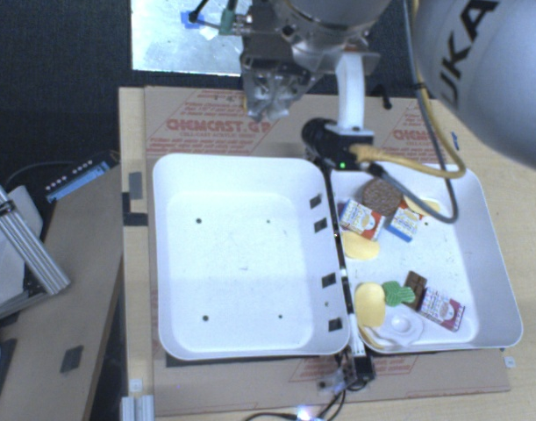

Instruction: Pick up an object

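My gripper (269, 97) hangs high over the cardboard behind the far edge of the left bin (241, 261), with nothing seen in it. The objects lie in the right bin (489, 261). At its far left sit a red-and-white carton (362, 219), a brown round piece (383, 196) and a small blue-and-white box (404, 224). A yellow slice (361, 248) lies just below them. Near the front are a yellow lemon shape (369, 303), a green piece (396, 293), a brown bar (415, 281), another red-and-white carton (442, 309) and a white piece (402, 327).
The two bins meet along a ridge with black clips (331, 253). Cardboard (206, 125) lies under both bins. A yellow cable (425, 169) arcs over the right bin's far end. Metal rails (22, 244) stand off the bench at the left.
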Robot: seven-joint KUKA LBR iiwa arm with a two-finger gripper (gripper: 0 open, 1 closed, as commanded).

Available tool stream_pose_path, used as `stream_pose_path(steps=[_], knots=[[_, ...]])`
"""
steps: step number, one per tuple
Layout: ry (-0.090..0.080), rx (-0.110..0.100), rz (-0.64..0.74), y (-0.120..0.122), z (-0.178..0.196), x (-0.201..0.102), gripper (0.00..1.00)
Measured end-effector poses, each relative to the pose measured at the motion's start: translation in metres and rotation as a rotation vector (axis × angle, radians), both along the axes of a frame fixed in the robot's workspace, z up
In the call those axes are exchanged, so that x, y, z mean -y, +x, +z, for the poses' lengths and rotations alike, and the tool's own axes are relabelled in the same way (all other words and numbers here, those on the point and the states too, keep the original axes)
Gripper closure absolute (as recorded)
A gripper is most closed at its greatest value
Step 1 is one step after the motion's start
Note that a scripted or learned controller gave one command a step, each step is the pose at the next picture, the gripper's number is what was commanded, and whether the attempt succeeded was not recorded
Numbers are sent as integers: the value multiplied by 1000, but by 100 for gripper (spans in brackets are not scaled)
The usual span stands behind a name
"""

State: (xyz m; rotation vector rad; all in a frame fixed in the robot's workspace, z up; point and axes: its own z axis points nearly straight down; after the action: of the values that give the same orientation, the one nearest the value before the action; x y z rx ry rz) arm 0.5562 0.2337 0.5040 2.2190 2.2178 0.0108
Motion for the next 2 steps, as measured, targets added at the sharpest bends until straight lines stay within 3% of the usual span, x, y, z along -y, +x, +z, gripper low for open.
stream_pose_path(steps=[1, 2], knots=[[0, 1, 1, 72, 34, 0, 100], [-3, -16, 7, -13, -32, -1, 100]])
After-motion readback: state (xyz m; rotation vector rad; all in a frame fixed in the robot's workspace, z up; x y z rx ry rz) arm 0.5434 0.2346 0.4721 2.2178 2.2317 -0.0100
